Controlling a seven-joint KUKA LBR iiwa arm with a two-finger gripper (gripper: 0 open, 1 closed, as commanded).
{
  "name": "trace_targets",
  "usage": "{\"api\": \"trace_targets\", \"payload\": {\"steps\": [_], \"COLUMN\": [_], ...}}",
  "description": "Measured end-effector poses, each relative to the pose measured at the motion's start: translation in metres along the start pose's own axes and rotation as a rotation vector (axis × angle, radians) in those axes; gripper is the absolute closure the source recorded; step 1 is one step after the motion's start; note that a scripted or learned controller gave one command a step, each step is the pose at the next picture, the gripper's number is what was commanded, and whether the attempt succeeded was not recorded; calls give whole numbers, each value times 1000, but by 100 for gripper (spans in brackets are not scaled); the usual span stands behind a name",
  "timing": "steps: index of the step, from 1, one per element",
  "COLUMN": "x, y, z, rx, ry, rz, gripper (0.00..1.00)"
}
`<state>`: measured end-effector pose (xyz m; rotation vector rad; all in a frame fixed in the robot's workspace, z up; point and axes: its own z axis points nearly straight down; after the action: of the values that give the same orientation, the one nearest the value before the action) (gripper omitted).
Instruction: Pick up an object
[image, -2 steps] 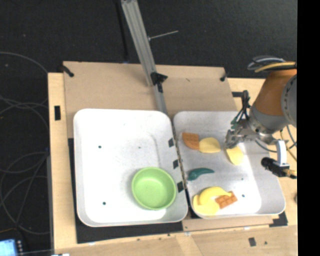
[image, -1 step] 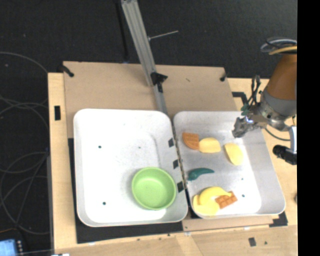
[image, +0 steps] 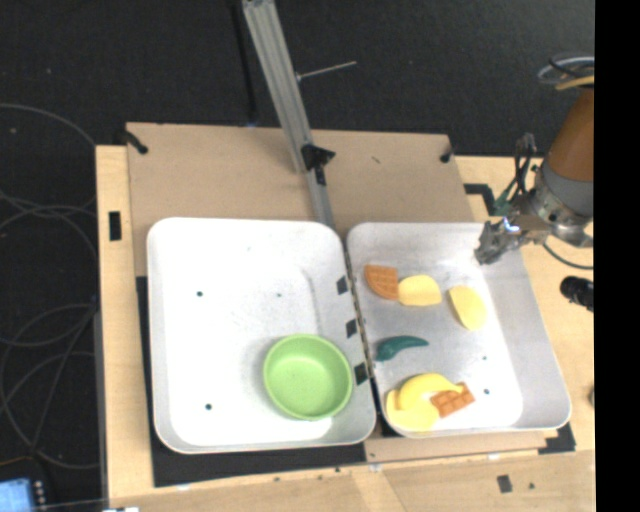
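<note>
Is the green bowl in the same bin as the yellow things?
No, the green bowl sits alone in the left bin, while the yellow pieces lie in the right bin.

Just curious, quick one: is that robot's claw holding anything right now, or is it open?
Gripper: cannot be told whether open or closed; it hangs over the upper right edge of the right shallow white bin, nothing seen in it.

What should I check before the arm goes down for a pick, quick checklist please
1. Gripper over the right bin: ok, at its upper right corner.
2. Gripper free of objects: ok, nothing seen between its fingers.
3. Finger opening: cannot tell.
4. Nearest target free-standing: ok, the yellow piece lies apart from the others.
5. Orange piece free-standing: not ok, it touches another yellow piece.
6. Green bowl out of the way: ok, it sits in the left bin.
</note>
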<state>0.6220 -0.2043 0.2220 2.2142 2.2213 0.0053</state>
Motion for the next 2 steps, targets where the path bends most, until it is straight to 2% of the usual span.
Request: {"api": "trace_targets", "payload": {"steps": [2], "x": [87], "y": [-14], "z": [-18], "rx": [5], "ry": [2], "rz": [0], "gripper": [100]}}
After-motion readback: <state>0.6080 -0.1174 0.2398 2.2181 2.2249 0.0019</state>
